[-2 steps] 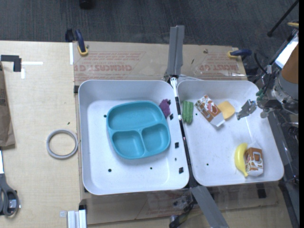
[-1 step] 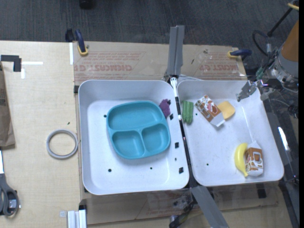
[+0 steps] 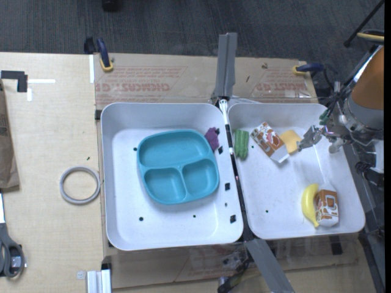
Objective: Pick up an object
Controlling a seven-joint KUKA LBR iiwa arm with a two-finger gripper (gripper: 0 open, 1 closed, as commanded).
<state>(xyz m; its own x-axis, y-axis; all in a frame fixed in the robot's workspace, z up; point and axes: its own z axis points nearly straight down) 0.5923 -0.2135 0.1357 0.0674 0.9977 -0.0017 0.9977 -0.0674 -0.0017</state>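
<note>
The gripper [image 3: 313, 135] hangs low at the right bin's [image 3: 278, 224] far edge, just beside the orange block [image 3: 291, 141] it seems aimed at, though I cannot tell how its grasp is set.

one fixed camera above bench [image 3: 49, 139], looking down at slant on both white bins [image 3: 116, 224].

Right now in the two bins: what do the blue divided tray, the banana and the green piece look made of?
Blue divided tray: looks like moulded plastic, with an even matte colour and rounded compartment walls.
Banana: probably a plastic toy, uniform yellow with a faint sheen; real fruit can't be ruled out.
Green piece: likely plastic or rubber, too small to say more.
</note>
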